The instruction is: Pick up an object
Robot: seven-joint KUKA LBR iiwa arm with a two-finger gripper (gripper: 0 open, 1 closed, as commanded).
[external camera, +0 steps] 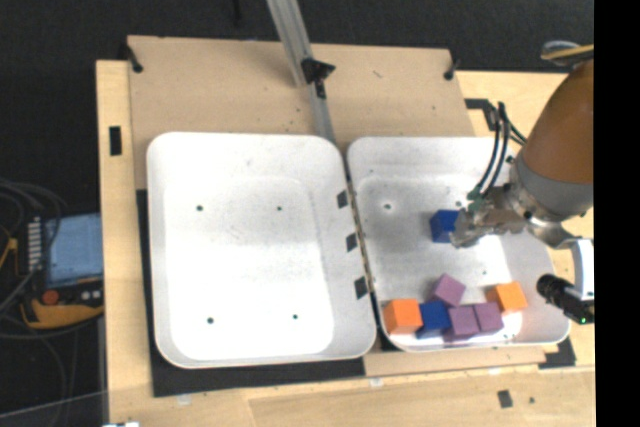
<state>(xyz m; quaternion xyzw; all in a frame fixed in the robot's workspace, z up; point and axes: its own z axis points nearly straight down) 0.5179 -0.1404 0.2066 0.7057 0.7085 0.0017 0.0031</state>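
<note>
The claw [468, 227] hangs low inside the right bin [400, 165], touching or just beside the right face of a lone blue cube [444, 225]. Whether the claw stands apart or together I cannot tell; the wrist above blurs it.

To do this step well, in my judgement, the claw should straddle the blue cube squarely, 1 flat side against each tip, and go low enough to catch the cube's middle before closing. That cube sits well apart from its neighbours, so nothing should crowd the approach.

The cube looks matte and sharp-edged, likely foam or painted wood, so it should grip without slipping. Nearer the camera than the blue cube lies a cluster along the bin's front wall: 2 orange blocks [404, 314], a second blue block [434, 316] and 3 purple blocks [463, 319], all of the same dull finish. The bin is smooth white plastic with rounded corners, faintly speckled. Left of it, the second bin [250, 245] rests on the pale wooden bench [230, 85].
</note>
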